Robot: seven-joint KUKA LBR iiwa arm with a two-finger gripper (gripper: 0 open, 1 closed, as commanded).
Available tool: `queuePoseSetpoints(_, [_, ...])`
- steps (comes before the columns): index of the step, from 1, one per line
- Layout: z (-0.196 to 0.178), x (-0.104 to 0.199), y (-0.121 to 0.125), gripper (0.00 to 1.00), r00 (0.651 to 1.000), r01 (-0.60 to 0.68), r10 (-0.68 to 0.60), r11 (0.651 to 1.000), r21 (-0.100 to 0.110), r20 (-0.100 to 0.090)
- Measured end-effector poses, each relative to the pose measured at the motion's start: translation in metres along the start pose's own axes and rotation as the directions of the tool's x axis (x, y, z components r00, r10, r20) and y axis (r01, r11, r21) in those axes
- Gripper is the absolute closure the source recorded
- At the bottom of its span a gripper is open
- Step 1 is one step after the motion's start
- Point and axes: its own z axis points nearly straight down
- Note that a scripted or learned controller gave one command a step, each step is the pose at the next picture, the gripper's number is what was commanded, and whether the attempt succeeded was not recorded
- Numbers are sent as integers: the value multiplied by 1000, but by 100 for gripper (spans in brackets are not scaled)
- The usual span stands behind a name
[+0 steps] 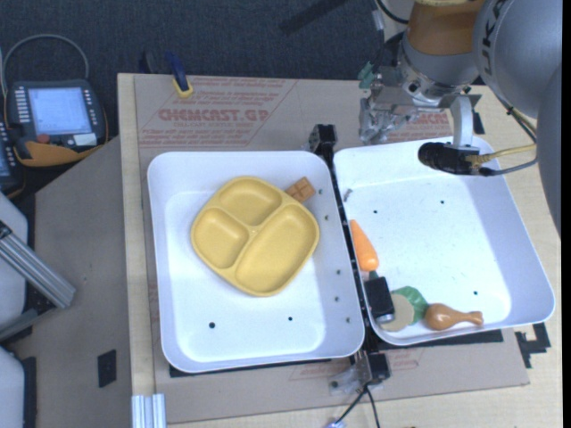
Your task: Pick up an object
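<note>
Overhead, the gripper (pixel 385 123) hangs above the right bin's (pixel 500 239) far edge, its grip state unclear; brown board (pixel 223 105) underneath.

An orange carrot (pixel 363 246) lies lengthwise against the right bin's (pixel 526 266) left wall; a brown drumstick (pixel 451 316) lies near its front rim.

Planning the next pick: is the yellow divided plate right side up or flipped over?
Right side up: the yellow plate in the left bin shows its three hollow compartments and raised dividers facing the camera.
</note>
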Motion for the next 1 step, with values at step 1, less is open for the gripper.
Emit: queuePoseSetpoints(1, [5, 59, -10, 100, 1000, 0, 0, 1000, 4, -1])
